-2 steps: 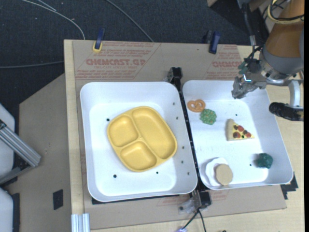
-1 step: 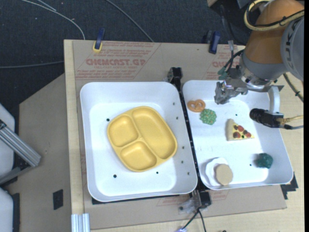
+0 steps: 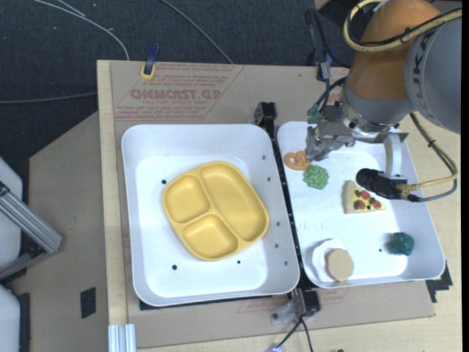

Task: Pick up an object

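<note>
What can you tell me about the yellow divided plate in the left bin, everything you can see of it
The yellow divided plate looks like smooth moulded plastic, roughly rounded-square, with three compartments: two at its upper end and one at its lower end, split by raised ridges. It lies flat and right side up near the middle of the left bin, turned at a slant to the bin's walls. All three compartments hold nothing. It rests on the bin floor, apart from every wall, and nothing else touches it.

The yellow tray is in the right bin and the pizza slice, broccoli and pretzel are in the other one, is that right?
Not quite. The camera view shows the yellow tray in the left bin. The pizza slice, broccoli and pretzel are in the other one, the right bin.
</note>
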`<state>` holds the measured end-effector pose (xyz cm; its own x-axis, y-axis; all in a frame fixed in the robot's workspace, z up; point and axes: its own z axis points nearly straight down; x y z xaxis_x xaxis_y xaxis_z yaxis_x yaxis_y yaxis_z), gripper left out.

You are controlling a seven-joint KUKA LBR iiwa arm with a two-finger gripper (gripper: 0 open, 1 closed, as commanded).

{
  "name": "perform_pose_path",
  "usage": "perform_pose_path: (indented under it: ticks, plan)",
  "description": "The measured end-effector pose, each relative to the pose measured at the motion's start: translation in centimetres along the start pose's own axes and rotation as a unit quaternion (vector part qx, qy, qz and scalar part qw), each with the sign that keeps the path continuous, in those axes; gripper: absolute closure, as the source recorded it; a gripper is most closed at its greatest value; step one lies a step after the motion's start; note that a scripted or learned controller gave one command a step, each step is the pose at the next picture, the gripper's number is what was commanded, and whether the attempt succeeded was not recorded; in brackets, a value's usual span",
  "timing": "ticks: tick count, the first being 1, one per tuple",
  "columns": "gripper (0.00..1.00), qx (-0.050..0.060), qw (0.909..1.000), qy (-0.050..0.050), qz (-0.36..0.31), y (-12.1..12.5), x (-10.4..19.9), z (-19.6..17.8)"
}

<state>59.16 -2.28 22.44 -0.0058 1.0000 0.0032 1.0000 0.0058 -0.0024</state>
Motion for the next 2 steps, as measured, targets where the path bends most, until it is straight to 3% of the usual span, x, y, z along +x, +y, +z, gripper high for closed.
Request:
perform_pose_path:
  ticks: [1, 2]
  plan:
    - [1.00, 0.001, 1.0000, 0.000, 0.000, -0.6, 5.3, 1.0]
    - [1.00, -0.002, 1.0000, 0.000, -0.001, -1.5, 10.9, -0.4]
